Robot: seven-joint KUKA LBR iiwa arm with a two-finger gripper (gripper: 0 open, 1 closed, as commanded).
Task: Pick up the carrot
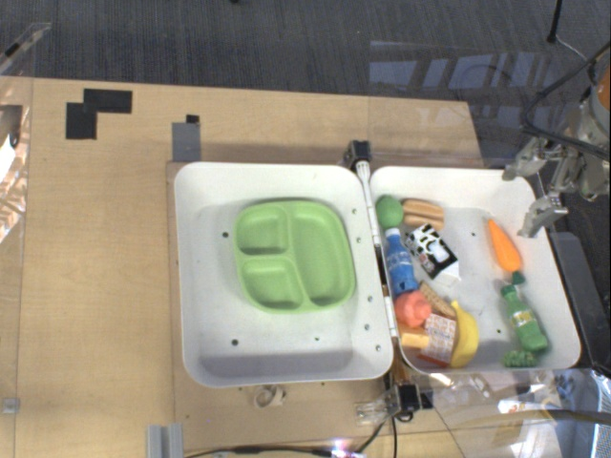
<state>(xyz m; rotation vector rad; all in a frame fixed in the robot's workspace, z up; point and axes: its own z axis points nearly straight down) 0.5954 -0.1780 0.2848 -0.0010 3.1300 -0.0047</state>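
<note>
Tool [546, 191] hangs over the right bin's [477, 191] far right corner; its grip state cannot be told. No label is legible. Nearest lies a green bottle [523, 321], then the carrot [503, 245], orange, tapered, green-stemmed, just beside the tool.

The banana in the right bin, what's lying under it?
The banana lies over a small printed packet and an orange-red piece at the bin's near edge. What else sits beneath cannot be seen, since the banana covers it.
</note>
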